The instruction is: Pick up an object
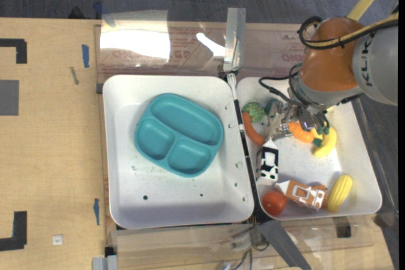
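Observation:
The arm reaches in from the right, its orange band above the right bin [370,190]. My gripper [296,118] hangs low over the upper middle of that bin. An orange toy [302,132] lies right under it, beside a yellow banana [326,143]; whether the gripper touches the toy cannot be made out. Left of the gripper lie a green vegetable toy [254,112] and a curved orange carrot [251,132]. Further forward are a black-and-white carton [269,165], a red tomato [273,202], an orange-and-white carton [304,194] and a yellow corn cob [340,191].
The left bin [120,193] holds a teal divided plate [180,135] at its middle. A raised rim [243,148] separates the two bins. A clear plastic sheet [164,44] lies behind the bins. Brown bench surface [44,136] stretches to the left.

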`<state>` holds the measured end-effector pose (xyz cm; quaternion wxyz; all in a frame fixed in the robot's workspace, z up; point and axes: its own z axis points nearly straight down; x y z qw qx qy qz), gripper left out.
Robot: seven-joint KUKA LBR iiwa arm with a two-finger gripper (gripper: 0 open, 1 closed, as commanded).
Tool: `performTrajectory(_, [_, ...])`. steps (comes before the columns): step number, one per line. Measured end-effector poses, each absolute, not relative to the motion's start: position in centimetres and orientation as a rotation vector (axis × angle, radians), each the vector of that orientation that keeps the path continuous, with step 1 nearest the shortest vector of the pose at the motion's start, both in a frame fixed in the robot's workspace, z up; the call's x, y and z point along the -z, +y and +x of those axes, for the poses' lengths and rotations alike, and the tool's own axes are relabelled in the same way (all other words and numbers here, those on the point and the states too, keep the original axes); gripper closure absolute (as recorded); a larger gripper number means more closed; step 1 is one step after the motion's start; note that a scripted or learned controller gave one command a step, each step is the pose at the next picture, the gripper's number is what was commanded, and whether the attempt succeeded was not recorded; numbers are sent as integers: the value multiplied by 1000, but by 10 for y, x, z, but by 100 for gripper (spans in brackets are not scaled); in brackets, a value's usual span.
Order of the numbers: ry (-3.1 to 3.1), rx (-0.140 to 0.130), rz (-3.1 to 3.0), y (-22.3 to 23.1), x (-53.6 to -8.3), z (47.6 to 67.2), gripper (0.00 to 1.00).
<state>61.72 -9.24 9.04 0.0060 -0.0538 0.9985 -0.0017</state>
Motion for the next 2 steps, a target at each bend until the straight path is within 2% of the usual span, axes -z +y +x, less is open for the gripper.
performTrajectory(1, [3104,-5,-310,13,-194,637,100])
performTrajectory(2, [3068,3,-628,-53,-187,668,100])
